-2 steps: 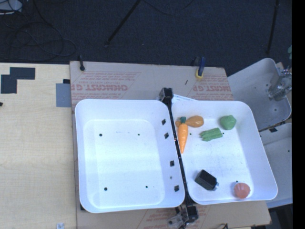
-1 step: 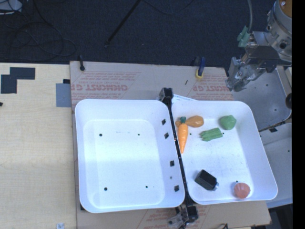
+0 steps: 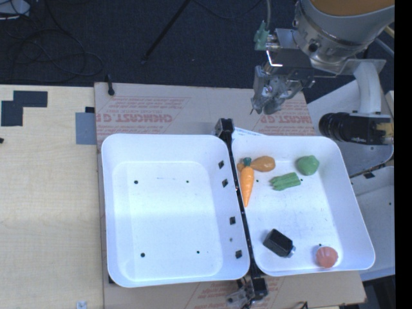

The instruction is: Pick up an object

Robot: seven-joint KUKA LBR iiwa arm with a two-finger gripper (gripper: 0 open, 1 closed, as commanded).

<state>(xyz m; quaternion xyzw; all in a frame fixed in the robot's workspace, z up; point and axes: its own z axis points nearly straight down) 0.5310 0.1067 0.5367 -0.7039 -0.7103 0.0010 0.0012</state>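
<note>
Gripper (image 3: pixel 265 102) hangs above the right bin's (image 3: pixel 347 192) far edge, finger state unclear. In that bin: carrot (image 3: pixel 246 183), green pod (image 3: pixel 285 181), black block (image 3: pixel 279 243).

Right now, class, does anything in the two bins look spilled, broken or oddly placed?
Nothing stands out. The carrot, orange piece, two green pieces, black block and pink ball lie loose in the right bin.
</note>
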